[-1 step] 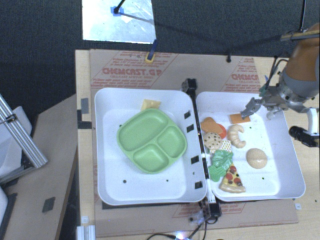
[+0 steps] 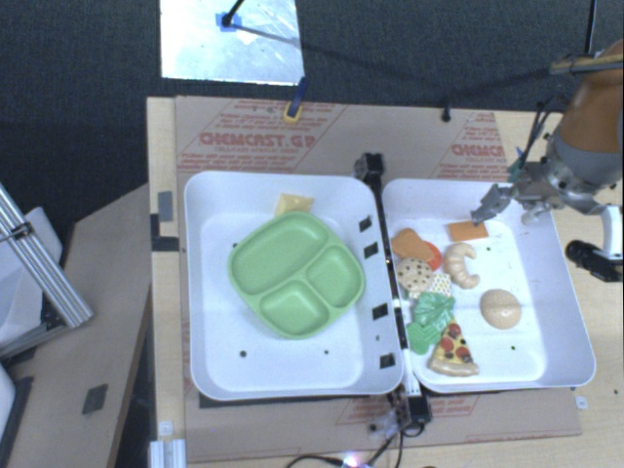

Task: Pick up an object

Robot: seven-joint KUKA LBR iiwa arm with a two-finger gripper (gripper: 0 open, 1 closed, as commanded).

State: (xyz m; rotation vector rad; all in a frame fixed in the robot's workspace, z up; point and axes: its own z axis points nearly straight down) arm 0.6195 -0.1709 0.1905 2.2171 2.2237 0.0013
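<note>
Currently the fingers [image 2: 490, 209] are hovering over the right bin [image 2: 565, 300], spread apart, gripping nothing. Orange cracker [image 2: 468, 230] is lying just below-left of them, likely the target; croissant [image 2: 462, 263] further down.

Arm reaching in from the right, wrist angled down and to the left.

The grey arm [image 2: 585, 159] enters at the upper right edge of the camera view, its orange band [image 2: 595, 115] sitting just above the wrist. Below the band the grey wrist housing bends toward the left, and the gripper [image 2: 485, 213] extends from it at a slant, pointing down and leftward. Its tip is small and dark grey against the pale surface beneath. A black part of the robot juts out lower on the right, just under the wrist.
</note>
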